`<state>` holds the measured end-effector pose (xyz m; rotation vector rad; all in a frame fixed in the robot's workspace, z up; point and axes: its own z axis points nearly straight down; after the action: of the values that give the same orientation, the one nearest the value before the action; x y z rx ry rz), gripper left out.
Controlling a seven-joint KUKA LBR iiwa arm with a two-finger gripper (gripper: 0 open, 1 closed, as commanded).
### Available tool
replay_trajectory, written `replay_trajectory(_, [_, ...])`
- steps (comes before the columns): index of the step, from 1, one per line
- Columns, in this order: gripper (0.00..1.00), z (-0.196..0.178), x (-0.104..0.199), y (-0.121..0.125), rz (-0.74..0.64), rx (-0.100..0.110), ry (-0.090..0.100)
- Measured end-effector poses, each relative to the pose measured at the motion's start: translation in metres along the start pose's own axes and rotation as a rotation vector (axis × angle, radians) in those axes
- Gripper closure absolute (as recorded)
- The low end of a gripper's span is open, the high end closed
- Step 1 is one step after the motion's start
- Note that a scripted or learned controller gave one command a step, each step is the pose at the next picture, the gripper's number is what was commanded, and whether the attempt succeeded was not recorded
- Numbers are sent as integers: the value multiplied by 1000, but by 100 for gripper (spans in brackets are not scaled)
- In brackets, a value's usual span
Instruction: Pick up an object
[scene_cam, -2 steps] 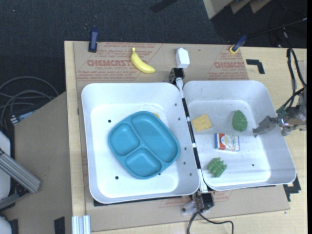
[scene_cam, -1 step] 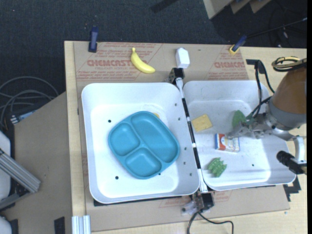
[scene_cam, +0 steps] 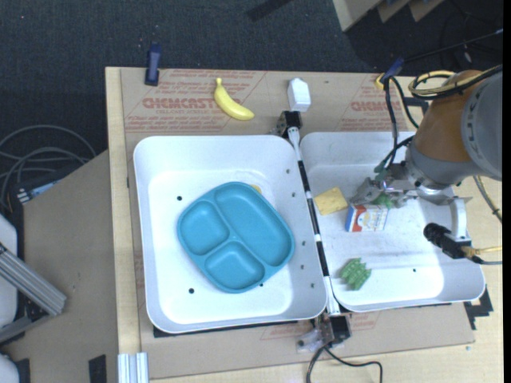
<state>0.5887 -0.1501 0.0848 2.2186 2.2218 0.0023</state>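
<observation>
Resting on a bare wooden bench (scene_cam: 200, 102) over dark carpet (scene_cam: 120, 14), two white bins: left bin (scene_cam: 152, 166) with a blue divided tray (scene_cam: 233, 236), right bin (scene_cam: 399, 290) with a yellow block (scene_cam: 330, 201), a red, white and blue carton (scene_cam: 366, 219) and a green object (scene_cam: 355, 273). Hanging low over the right bin just above the carton, the gripper (scene_cam: 385, 191), state impossible to tell. Lying outside the bins on the bench's far edge, a yellow banana (scene_cam: 231, 102) and a small white box (scene_cam: 299, 94); grey cables (scene_cam: 32, 166) coiled on the floor at left.
</observation>
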Motion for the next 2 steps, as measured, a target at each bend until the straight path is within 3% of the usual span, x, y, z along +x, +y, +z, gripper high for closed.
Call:
replay_trajectory(1, [100,-10,0,0,-1,-2,-2])
replay_trajectory(2, [0,-10,0,0,0,-2,-2])
